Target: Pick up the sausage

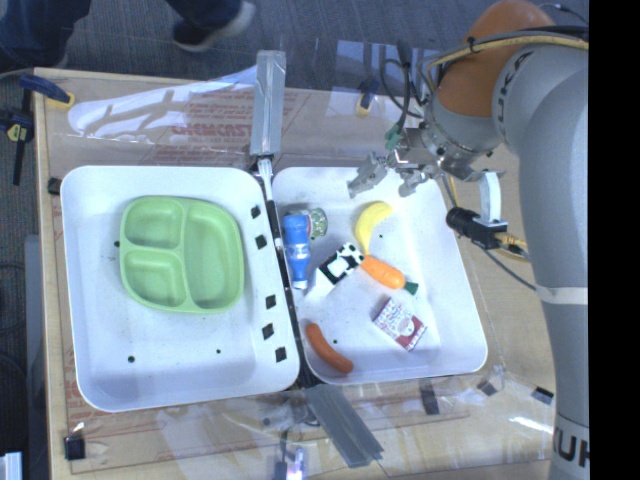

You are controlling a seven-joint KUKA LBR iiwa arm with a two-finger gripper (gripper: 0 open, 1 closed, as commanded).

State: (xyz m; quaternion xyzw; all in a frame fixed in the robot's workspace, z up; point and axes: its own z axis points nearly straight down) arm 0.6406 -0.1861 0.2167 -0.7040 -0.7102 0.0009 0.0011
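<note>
The sausage (327, 349), reddish-brown and short, lies near the front left corner of the right bin (455, 268). My gripper (388, 176) hovers over the back of that bin, far from the sausage, with its two fingers spread open and nothing between them. The yellow banana (371, 220) sits just below the fingers.
The right bin also holds a blue bottle (296, 240), a small round jar (316, 221), a black-and-white toy (341, 263), a carrot (386, 272) and a red packet (400, 324). A green divided plate (182, 254) rests in the left bin (90, 348). A person's legs (200, 8) stand behind the bench.
</note>
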